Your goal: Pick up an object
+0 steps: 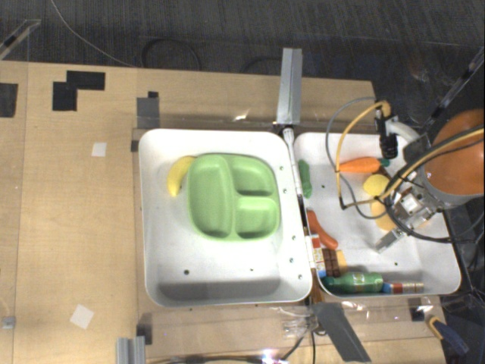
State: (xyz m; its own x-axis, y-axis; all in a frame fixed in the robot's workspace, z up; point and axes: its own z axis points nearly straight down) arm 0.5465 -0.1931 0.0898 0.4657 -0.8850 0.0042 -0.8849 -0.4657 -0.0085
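My gripper (394,233) hangs low over the right part of the right bin (439,268), reaching in from the right. Just beside it lies a small yellow object (385,220), partly hidden by the wrist. A yellow lemon (373,185) and an orange carrot (356,165) lie a little further back. A green bottle (354,282) rests along the bin's front wall, with a thin marker-like item (405,287) to its right. A red-orange sausage shape (322,233) and a slim green vegetable (305,177) lie near the bin's left wall.
The left bin (167,271) holds a green divided plate (231,196) with a yellow banana (178,174) at its back left. Cables (341,139) loop over the back of the right bin. A metal post (288,89) stands behind the divider.
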